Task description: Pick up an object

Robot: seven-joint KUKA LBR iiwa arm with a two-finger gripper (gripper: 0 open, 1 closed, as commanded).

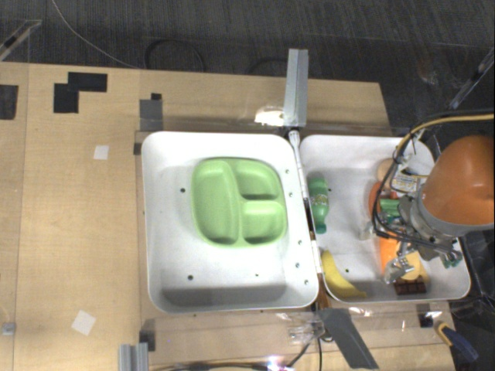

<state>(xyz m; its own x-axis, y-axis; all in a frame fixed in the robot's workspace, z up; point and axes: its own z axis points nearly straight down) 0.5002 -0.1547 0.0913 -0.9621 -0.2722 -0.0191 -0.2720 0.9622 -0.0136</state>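
The arm's orange band [464, 180] and grey wrist hang over the right side of the right bin [348, 157]. My gripper [401, 266] points down near that bin's front right corner, just above a dark brown block [411, 287] and a yellow piece [415, 267]. An orange object [384, 250] lies partly under the wrist, beside the gripper. A green bottle [318, 202] rests against the bin's left wall. A banana [337, 278] lies in the front left corner. The wrist hides whatever lies beneath it.
The left bin [166, 207] holds a green divided plate [237, 200]. A metal post [295, 87] stands behind the wall between the bins. Cables [410, 141] loop from the wrist over the right bin's back. Wooden bench [69, 222] spreads to the left.
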